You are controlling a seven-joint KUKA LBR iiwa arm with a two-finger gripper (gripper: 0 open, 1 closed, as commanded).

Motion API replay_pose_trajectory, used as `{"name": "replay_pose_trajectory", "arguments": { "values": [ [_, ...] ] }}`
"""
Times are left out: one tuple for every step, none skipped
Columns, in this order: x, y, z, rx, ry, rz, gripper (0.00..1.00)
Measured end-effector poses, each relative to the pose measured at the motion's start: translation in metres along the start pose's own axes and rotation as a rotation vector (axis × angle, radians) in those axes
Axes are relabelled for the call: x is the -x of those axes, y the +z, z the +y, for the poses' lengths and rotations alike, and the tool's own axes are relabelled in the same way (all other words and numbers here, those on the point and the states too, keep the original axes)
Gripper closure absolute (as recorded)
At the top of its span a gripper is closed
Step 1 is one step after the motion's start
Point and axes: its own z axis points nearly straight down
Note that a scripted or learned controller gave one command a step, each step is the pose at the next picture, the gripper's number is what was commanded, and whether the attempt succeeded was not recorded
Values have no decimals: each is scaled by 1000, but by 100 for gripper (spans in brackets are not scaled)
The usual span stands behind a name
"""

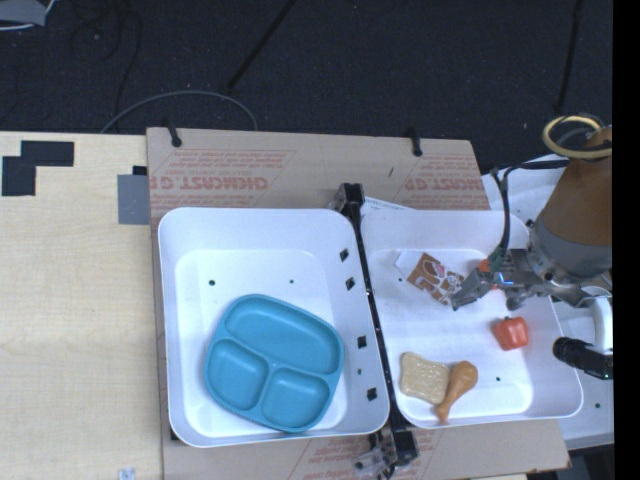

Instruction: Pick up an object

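While the arm [580,208] reaches in from the right, the tool [468,293] hangs low over the right bin [560,403], its dark fingers pointing toward the bin's middle. Whether those fingers are spread or pressed together cannot be told at this size, and nothing is seen pinched between them.

Nearest the tool, just at its tip on the far-left side, lies a small brown-and-white packet [430,274], tilted on the bin floor; contact between the two cannot be judged. Just beside the tool on the near-right side sits a small red-orange object [511,333]. Farther toward the camera rest a tan slice of toast [422,376] and, touching it, a toy drumstick [456,383]. Well apart, beyond the divider, a blue compartment plate [272,362] lies in the left bin [250,233] on the counter [70,318].

The step in hand appears to be the approach: no object is yet lifted. The packet is the likeliest target. The next move calls for centring the tool over it, closing firmly on its thin, flat body, then rising straight.
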Motion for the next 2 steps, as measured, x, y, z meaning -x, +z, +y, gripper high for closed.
{"name": "replay_pose_trajectory", "arguments": {
  "values": [
    [7, 60, 2, -1, 1, 0, 0],
    [7, 100, 2, 4, 1, -1, 0]
  ]
}}
